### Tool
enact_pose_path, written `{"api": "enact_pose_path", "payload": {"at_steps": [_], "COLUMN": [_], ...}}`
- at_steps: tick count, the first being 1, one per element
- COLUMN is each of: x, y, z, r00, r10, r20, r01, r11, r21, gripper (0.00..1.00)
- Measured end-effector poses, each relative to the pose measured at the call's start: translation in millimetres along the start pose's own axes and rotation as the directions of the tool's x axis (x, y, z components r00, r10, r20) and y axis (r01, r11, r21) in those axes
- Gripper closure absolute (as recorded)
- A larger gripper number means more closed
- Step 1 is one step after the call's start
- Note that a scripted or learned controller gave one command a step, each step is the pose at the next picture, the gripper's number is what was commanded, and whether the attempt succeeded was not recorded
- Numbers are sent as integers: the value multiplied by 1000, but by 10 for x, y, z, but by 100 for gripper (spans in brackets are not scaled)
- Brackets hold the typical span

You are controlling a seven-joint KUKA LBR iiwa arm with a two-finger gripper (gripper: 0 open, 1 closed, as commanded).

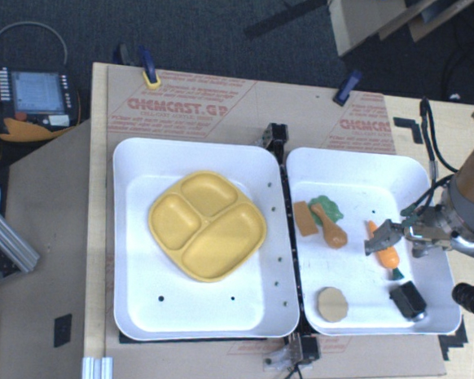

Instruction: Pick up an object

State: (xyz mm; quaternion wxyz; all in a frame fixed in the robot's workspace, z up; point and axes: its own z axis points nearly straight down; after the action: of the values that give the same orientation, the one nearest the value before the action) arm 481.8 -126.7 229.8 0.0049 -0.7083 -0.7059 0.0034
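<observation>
My gripper (393, 269) reaches into the right bin (361, 171) from the right and is open. One dark finger (378, 239) points up-left and the other (409, 299) lies toward the bin's front right corner. A small orange toy piece with a green end (388, 257) lies on the bin floor in the gap between them, with neither finger closed on it. Further left lie a toy carrot with a green top (331, 225), a brown block (304, 218) and a round tan disc (332, 304).
A yellow divided plate (206, 235) rests in the left bin (122, 298). The bins' walls meet along the middle. Cables (429, 151) hang by the arm at the right. A pendant (36, 99) sits off the bench at far left.
</observation>
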Motion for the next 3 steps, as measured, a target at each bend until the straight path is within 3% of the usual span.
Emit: {"api": "enact_pose_path", "payload": {"at_steps": [1,3], "x": [3,71], "y": [25,116], "z": [-53,887], "r00": [1000,1000], "r10": [-3,-3], "r20": [2,1], "r01": [3,3], "r11": [1000,1000], "r21": [-12,-9], "gripper": [0,0]}}
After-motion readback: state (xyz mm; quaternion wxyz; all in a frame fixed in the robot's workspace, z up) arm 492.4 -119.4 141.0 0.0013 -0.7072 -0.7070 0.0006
